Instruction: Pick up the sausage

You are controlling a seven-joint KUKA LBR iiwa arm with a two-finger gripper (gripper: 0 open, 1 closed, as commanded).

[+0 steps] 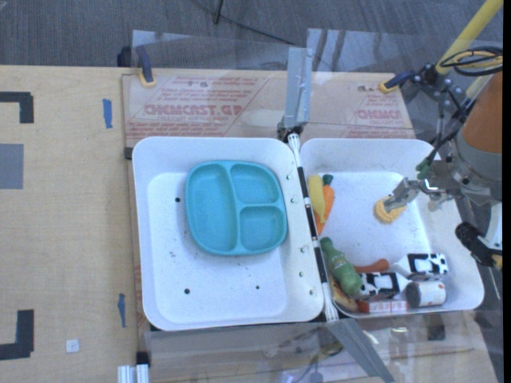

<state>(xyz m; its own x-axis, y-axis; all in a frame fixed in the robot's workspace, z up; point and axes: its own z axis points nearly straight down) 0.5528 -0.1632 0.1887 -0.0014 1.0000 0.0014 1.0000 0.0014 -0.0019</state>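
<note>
Gripper (402,197) over right bin (351,154), metal fingers narrow around a ridged yellow piece (390,209), slim red-orange sausage (374,266) (part hidden) near front, teal three-compartment plate (236,207) left.

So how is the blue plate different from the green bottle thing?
The blue plate is big and flat with three sections; the green bottle is small and thin. The plate sits alone in the left bin; the bottle lies among other toys in the right bin. Both lie still, apart from the gripper.

Red "CHEMCAST" lettering, partly legible, on the brown protective sheet (204,106) behind the two white bins.
</note>
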